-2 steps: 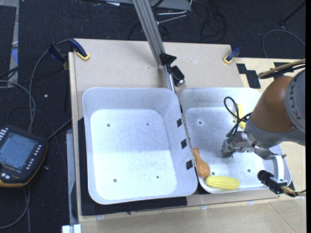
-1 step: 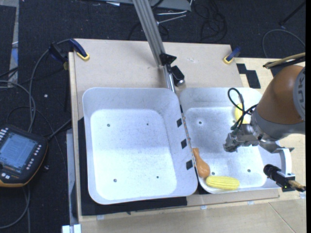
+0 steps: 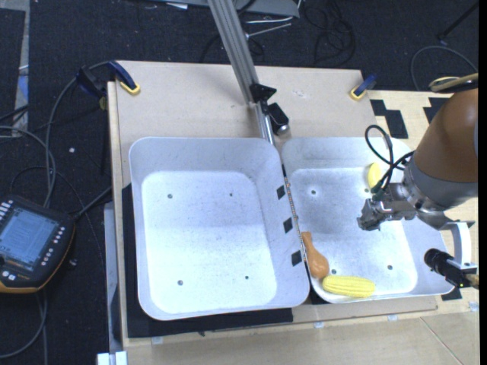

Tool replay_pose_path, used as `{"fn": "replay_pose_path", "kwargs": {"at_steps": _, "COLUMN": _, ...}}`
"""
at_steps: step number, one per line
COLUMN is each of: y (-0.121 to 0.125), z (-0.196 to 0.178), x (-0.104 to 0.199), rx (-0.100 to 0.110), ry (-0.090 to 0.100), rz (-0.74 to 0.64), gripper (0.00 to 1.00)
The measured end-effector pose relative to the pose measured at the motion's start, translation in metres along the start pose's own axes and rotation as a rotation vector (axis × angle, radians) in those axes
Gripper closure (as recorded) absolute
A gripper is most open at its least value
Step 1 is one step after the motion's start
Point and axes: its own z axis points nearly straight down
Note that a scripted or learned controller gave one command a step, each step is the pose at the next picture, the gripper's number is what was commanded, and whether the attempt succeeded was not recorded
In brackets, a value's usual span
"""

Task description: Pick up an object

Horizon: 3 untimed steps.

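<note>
Three objects lie in the right bin (image 3: 335,166). A yellow corn cob (image 3: 349,286) rests along the bin's front edge. Just left of it an orange, pear-shaped gourd (image 3: 314,258) lies against the left wall. A small yellow round object (image 3: 374,175) sits near the right wall, partly hidden by a black cable and the arm. My gripper (image 3: 370,219) hangs over the right middle of this bin, above the bare floor, between the yellow object and the corn. Its fingers look dark and bunched together from above.
The left bin (image 3: 202,226) sits beside the right one, sharing a raised middle ridge. A slanted metal pole (image 3: 236,44) rises from the back edge between the bins. The orange-banded arm (image 3: 453,150) covers the right bin's right side.
</note>
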Motion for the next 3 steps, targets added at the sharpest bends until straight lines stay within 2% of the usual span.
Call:
{"fn": "replay_pose_path", "kwargs": {"at_steps": 1, "y": 0.001, "z": -0.043, "x": 0.000, "rx": 0.000, "ry": 0.000, "rz": 0.000, "gripper": 1.00}}
{"fn": "replay_pose_path", "kwargs": {"at_steps": 2, "y": 0.009, "z": -0.049, "x": 0.059, "rx": 0.003, "ry": 0.001, "rz": -0.005, "gripper": 1.00}}
{"fn": "replay_pose_path", "kwargs": {"at_steps": 3, "y": 0.022, "z": -0.039, "x": 0.114, "rx": 0.004, "ry": 0.001, "rz": -0.004, "gripper": 1.00}}
